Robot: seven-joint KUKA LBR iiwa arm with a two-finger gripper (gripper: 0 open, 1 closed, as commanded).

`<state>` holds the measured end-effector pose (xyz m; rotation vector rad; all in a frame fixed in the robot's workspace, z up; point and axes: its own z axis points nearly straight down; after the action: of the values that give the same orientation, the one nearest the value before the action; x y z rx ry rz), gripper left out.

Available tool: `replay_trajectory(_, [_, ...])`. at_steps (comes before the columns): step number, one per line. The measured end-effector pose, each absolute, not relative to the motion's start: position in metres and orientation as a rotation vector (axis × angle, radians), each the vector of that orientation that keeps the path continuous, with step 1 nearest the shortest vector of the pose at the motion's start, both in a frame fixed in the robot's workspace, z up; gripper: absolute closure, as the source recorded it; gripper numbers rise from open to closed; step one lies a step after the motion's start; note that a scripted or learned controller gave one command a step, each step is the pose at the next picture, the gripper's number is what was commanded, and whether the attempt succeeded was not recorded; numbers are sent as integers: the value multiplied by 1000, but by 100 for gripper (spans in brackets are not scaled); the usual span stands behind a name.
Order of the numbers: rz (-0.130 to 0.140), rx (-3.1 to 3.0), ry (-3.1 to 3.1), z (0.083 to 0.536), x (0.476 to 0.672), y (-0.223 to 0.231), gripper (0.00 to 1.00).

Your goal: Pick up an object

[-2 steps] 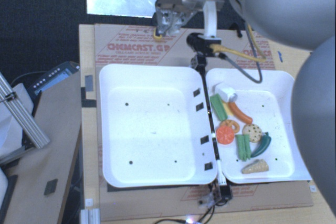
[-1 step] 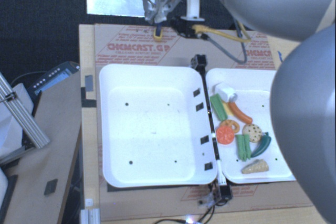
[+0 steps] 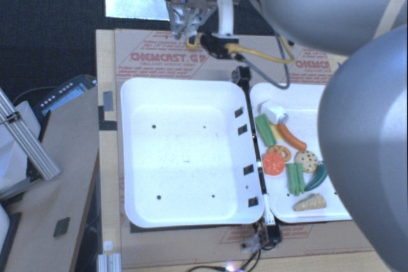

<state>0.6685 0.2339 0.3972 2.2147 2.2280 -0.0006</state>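
My gripper (image 3: pixel 183 27) hangs high over the cardboard sheet behind the left bin (image 3: pixel 137 137), far from the objects. The toy foods lie in the right bin (image 3: pixel 299 216), partly hidden by the arm's grey body. Among them are a white block (image 3: pixel 275 113), a light green pod (image 3: pixel 264 129), an orange sausage (image 3: pixel 291 136), a pretzel (image 3: pixel 280 151), a red tomato (image 3: pixel 274 165), a speckled cookie (image 3: pixel 306 161), green beans (image 3: pixel 295 179), a dark green pepper (image 3: pixel 317 177) and a tan bread piece (image 3: pixel 310 202). Nothing shows in the gripper.
A yellow cable (image 3: pixel 261 54) runs from the wrist to the right, above the bins' back rims. A black divider with clips (image 3: pixel 252 143) separates the two bins. Left of the bench stand a metal rail (image 3: pixel 29 143) and a dark device (image 3: pixel 64 93).
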Motion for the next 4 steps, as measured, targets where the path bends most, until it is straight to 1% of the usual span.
replay_trajectory(2, [1,2221,2220,402,669,216,100])
replay_trajectory(3, [1,2221,2220,397,669,212,100])
replay_trajectory(4, [15,2211,2227,471,668,236,100])
